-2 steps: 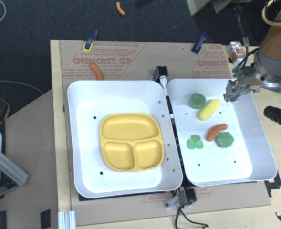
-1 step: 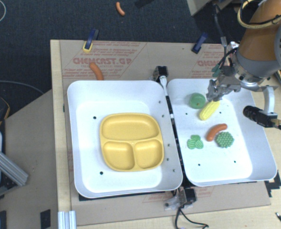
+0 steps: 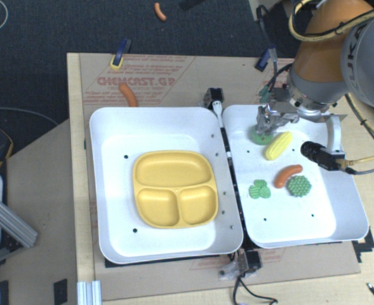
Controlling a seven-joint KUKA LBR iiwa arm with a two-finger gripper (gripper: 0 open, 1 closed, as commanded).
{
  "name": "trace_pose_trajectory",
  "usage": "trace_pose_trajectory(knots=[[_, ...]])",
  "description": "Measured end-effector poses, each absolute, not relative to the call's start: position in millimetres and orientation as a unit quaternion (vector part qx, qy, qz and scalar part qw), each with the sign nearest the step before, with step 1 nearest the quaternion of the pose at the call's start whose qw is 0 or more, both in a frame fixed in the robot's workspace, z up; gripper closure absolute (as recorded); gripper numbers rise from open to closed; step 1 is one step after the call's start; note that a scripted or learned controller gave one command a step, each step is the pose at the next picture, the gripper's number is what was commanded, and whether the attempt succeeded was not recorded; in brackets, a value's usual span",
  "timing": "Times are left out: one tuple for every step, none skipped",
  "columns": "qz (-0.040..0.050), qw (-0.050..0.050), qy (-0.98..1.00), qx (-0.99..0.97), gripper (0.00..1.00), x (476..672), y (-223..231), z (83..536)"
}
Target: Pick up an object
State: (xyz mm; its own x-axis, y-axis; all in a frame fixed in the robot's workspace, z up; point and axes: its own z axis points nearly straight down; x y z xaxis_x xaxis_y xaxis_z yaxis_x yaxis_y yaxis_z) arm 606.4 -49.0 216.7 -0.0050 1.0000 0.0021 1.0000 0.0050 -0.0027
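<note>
My gripper (image 3: 267,123) hangs low over the back left corner of the right bin (image 3: 339,221), right above a small green object (image 3: 259,136) that it partly hides. A yellow corn cob (image 3: 279,146) lies just to the front right of the gripper, touching or almost touching the green object. Further forward lie an orange sausage (image 3: 288,175), a green broccoli-like ball (image 3: 298,185) and a green leafy piece (image 3: 259,190). I see nothing lifted off the bin floor.
The left bin (image 3: 107,138) holds a yellow three-compartment tray (image 3: 174,188). An orange carrot-like piece (image 3: 129,94) lies on the bench behind the left bin. A black cable connector (image 3: 320,155) sticks out over the right bin beside the arm.
</note>
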Motion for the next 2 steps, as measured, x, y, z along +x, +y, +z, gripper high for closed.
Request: trace_pose_trajectory(knots=[[-0.0017,-0.001,-0.709,-0.705,1.00,612.7,1.1,232.2],[-0.0009,0.000,-0.708,-0.706,1.00,610.4,31.8,232.6]])
